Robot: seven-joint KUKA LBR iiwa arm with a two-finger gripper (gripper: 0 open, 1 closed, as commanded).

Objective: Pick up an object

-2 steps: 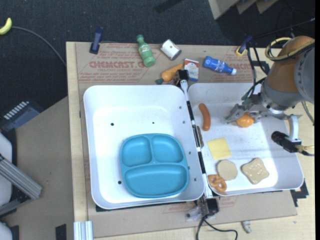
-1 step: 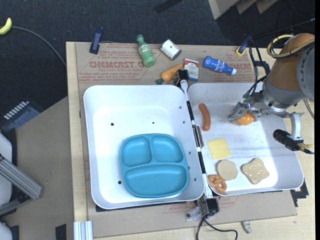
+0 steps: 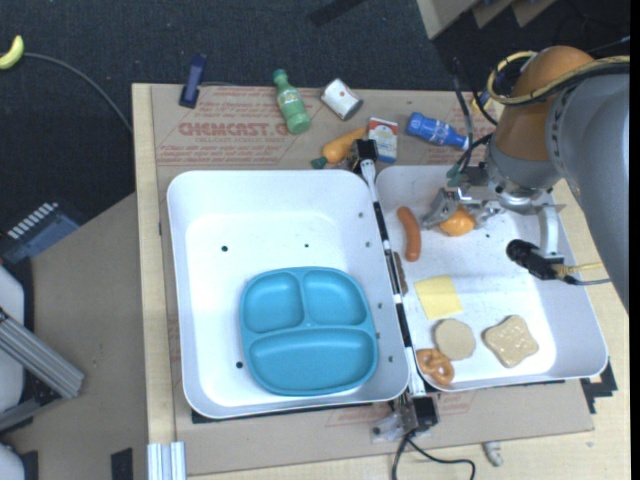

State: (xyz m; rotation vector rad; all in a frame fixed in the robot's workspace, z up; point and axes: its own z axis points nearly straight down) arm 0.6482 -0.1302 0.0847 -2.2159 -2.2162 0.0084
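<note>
My gripper (image 3: 462, 211) hangs low over the back of the right bin (image 3: 575, 313). It is open, with one grey finger on each side of a small orange fruit (image 3: 457, 226) that lies on the bin floor. The fruit sits just below the fingertips, and I cannot tell whether they touch it. In the same bin lie a red sausage (image 3: 409, 232), a yellow cheese slice (image 3: 438, 296), a round tan cookie (image 3: 455, 339), a slice of toast (image 3: 511, 339) and a pretzel (image 3: 436, 366).
The left bin (image 3: 200, 218) holds a blue divided plate (image 3: 308, 330). Behind the bins lie a green bottle (image 3: 292, 101), a white can (image 3: 341, 98), a blue bottle (image 3: 435, 129), a carrot (image 3: 343, 149) and a small carton (image 3: 381, 138). A black part (image 3: 527, 257) sticks out below the wrist.
</note>
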